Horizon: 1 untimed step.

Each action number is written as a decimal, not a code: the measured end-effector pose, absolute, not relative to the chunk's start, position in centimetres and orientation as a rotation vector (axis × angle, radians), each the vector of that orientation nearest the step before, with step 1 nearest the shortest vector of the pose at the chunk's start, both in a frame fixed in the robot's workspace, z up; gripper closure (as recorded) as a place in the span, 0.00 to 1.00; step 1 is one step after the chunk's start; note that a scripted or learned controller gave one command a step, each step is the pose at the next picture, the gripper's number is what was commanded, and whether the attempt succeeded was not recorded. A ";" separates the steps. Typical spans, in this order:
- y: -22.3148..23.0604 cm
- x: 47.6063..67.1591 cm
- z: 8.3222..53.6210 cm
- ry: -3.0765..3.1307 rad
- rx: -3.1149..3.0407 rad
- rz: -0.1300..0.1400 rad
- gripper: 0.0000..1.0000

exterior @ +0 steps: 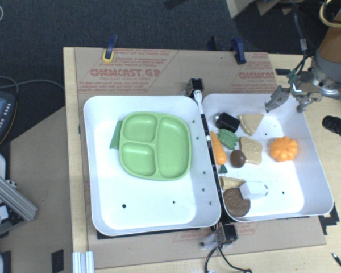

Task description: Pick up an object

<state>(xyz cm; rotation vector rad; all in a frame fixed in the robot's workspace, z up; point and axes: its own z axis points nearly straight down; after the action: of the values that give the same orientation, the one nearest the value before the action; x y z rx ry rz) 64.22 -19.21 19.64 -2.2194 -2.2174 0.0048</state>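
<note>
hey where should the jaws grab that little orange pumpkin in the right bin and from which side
Probably from straight above, closing across the middle of the small orange pumpkin. It sits alone on bare floor of the right bin, with open space on every side, so the jaws can drop down either flank. Its rounded, ribbed body is widest at mid-height; gripping there should keep it from slipping out. The gripper hangs above the bin's far edge.

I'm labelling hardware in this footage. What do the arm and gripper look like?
The arm is grey metal with an orange band above the wrist. The gripper is small, with two thin grey fingers spread apart, and green and pale wires run along its mount.
</note>
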 end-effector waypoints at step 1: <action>-19.2 63.7 13.4 -2.217 -2.218 0.005 0.00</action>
<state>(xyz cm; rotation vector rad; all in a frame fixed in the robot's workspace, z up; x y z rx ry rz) 63.73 -19.25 13.35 -2.2175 -2.2172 0.0050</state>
